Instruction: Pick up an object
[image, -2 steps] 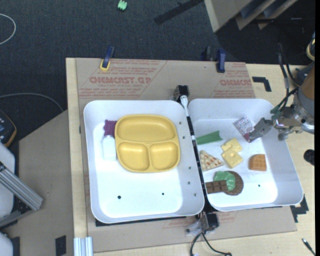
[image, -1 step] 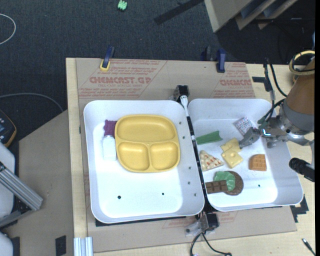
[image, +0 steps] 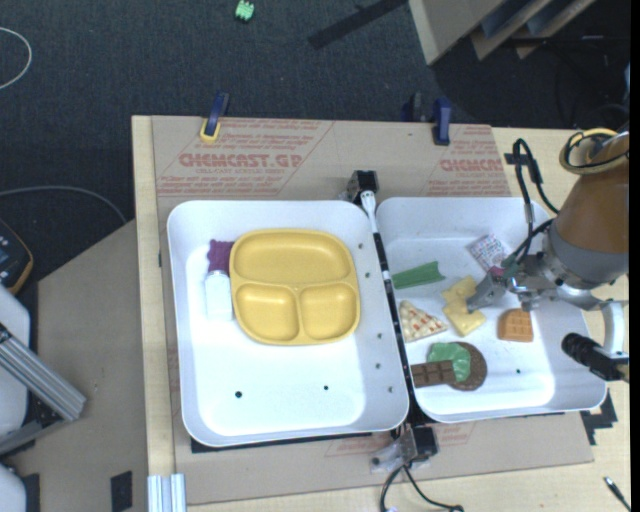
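- Camera view, looking down on the bench (image: 300, 145): I see two white bins side by side on a brown board with red lettering.
- Left bin (image: 200, 400): yellow divided tray (image: 295, 285) in its upper half. A purple item (image: 219, 254) and a white item (image: 217, 296) sit just left of the tray, touching its edge.
- Right bin (image: 440, 225): green strip (image: 416, 274) near the divider, yellow wedge pieces (image: 462, 308) in the middle, pizza-slice toy (image: 421, 320) just left of them, waffle-like orange piece (image: 516, 325) to the right, small patterned packet (image: 488, 247) toward the top.
- Near the front of that bin: green-topped brown round item (image: 459, 363), with a chocolate bar (image: 432, 374) touching its left side.
- Arm (image: 596, 225) comes in from the right, orange band visible above the wrist.
- Pincer (image: 497, 288) is low over the right bin, between the packet and the yellow wedges, just right of the wedges. I cannot tell if it is apart or together, and I see nothing held.
- Blue and yellow clamps (image: 212, 120) on the far edge of the board.
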